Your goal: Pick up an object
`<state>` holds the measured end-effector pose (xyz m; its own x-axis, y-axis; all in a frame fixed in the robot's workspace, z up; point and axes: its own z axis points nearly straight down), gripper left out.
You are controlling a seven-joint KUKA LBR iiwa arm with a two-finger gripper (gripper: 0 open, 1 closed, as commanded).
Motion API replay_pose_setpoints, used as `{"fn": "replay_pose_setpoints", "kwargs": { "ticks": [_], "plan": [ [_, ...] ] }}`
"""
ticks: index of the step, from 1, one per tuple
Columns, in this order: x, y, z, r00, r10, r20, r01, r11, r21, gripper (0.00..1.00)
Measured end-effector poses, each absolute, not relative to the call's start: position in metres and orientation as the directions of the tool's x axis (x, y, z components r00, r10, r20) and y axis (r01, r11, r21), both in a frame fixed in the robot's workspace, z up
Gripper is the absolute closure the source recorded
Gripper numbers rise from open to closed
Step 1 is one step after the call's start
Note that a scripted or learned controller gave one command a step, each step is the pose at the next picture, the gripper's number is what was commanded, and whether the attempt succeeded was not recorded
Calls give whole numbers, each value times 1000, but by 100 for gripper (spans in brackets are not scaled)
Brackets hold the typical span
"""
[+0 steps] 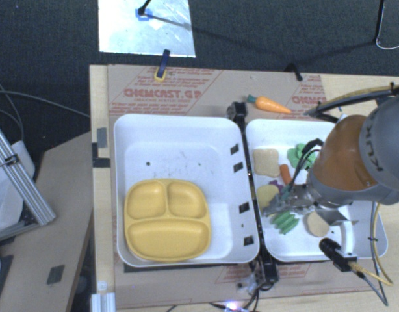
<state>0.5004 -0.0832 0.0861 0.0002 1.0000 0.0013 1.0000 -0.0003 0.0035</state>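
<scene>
Camera view, looking down at a slant. Bench [206,83] carries two white bins side by side. Left bin [180,135]: yellow divided plate [167,220] in its near-left corner, rest of the floor bare apart from a few specks. Right bin [277,135]: a cluster of toy food against its left wall. Pale bread slice [266,161] is toward the far-left part, orange piece [285,173] just beside it, green leafy piece [297,155] behind that. Nearer the front: purple piece [268,194], green pod [285,222], and a pale round piece [315,225], partly covered by the wrist.

Arm [355,155] comes in from the right, orange band over the right bin. Gripper [281,202] is low over the food cluster near the bin's left wall, just above the green pod and beside the purple piece. Cannot tell whether the claw is spread or closed, too blurred and dark there. Nothing visibly between the fingers.

Carrot [270,104] lies on the bench outside the bins, just past the right bin's far-left corner. Blue-yellow tool [162,65] sits at the bench's far edge, behind the left bin.
</scene>
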Motion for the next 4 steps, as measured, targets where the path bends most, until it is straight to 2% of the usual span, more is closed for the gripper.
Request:
{"fn": "replay_pose_setpoints", "kwargs": {
  "ticks": [1,2,3,4],
  "plan": [
    [538,-83,85,-4,1000,-1,1000,4,4,0],
    [537,-83,95,-4,1000,1,1000,4,3,100],
    [487,1,276,-12,1000,3,1000,12,11,100],
    [486,35,180,-7,1000,1,1000,7,-6,100]
  ]
}}
